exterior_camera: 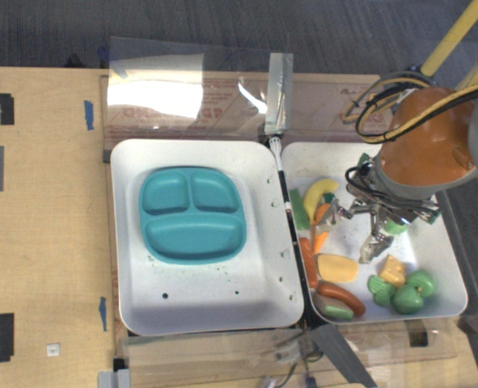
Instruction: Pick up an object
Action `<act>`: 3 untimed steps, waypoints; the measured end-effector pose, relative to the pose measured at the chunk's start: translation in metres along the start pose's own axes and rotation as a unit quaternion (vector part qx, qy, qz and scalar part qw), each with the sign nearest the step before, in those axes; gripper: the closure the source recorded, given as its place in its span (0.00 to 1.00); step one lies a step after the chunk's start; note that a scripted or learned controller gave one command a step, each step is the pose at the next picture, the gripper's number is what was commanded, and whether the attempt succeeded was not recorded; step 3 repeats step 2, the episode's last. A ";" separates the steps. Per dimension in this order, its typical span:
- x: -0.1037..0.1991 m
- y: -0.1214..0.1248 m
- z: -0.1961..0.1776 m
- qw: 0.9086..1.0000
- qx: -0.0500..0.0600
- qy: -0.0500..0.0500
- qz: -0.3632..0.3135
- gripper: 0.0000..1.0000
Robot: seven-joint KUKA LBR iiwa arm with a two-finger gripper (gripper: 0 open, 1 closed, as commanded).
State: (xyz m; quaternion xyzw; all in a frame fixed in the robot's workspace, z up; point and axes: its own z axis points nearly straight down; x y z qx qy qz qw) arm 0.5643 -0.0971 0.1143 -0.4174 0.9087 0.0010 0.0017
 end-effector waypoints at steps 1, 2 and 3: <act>0.009 0.011 0.024 0.991 0.004 -0.001 0.133 0.00; 0.018 0.019 0.024 0.984 0.006 -0.004 0.177 0.00; 0.018 0.019 0.024 0.984 0.006 -0.004 0.177 0.00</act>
